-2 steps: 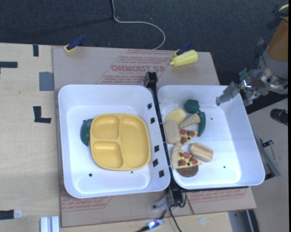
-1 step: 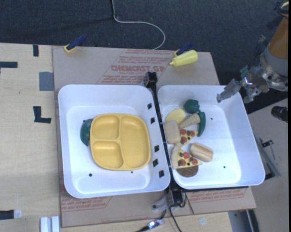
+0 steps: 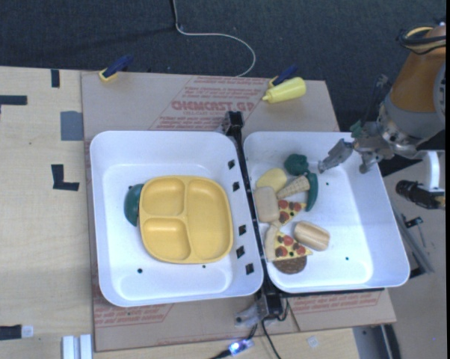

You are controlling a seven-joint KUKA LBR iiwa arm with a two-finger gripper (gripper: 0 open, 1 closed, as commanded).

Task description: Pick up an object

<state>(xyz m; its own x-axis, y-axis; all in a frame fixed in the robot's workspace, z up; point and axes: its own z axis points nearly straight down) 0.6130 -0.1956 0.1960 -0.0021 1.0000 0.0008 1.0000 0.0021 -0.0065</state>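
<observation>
The right bin [image 3: 374,230] holds a cluster of toy food on its left side: a dark green piece [image 3: 296,162], an ice cream cone [image 3: 294,187], a yellow lemon shape [image 3: 270,178], a tan bread slice [image 3: 266,204], two pizza slices [image 3: 286,244], a bun [image 3: 312,235] and a brown round piece [image 3: 291,265]. My gripper [image 3: 350,160] hovers over the bin's upper right part, to the right of the green piece. It is open, and nothing is between its fingers [image 3: 333,157].
The left bin [image 3: 109,167] carries a yellow divided plate [image 3: 186,219] with a green object [image 3: 132,204] poking out at its left. A yellow clamp [image 3: 286,90] and a blue-yellow clip [image 3: 115,67] sit on the cardboard behind the bins. A white cable [image 3: 210,34] runs across the back.
</observation>
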